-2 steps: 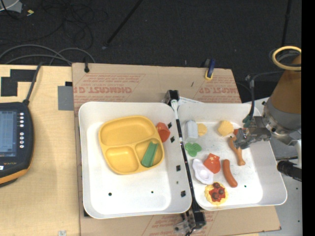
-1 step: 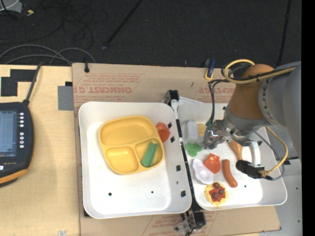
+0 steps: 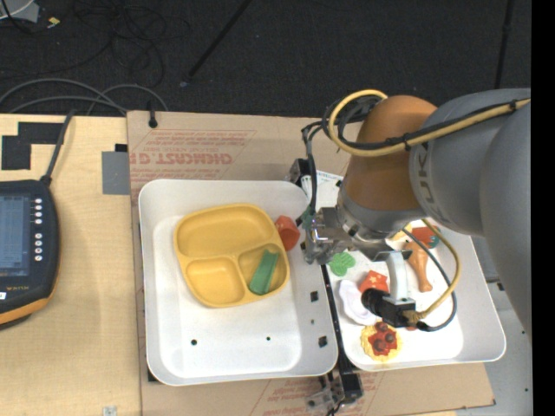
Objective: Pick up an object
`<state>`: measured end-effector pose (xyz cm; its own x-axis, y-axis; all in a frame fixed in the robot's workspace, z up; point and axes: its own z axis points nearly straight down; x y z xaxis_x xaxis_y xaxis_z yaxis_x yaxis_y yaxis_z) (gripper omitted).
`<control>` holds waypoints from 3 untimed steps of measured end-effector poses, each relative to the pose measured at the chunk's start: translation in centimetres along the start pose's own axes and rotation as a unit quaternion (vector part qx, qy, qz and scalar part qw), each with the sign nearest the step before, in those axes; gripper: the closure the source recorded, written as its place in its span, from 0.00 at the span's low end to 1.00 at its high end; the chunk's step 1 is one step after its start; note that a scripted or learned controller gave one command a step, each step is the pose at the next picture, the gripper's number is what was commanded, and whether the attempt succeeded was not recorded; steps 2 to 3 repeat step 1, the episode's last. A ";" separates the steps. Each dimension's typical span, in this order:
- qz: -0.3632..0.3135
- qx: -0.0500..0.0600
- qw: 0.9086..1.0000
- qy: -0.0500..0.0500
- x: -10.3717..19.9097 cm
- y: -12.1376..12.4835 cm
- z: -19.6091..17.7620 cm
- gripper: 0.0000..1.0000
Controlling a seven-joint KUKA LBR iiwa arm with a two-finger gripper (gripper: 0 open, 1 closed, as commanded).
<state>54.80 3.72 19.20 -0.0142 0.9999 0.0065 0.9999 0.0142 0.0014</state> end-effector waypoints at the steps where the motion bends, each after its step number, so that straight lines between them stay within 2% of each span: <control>1: 0.009 -0.001 1.000 -0.003 -4.1 -5.9 -10.5 1.00; 3: 0.009 -0.001 1.000 -0.003 -4.1 -5.9 -10.5 1.00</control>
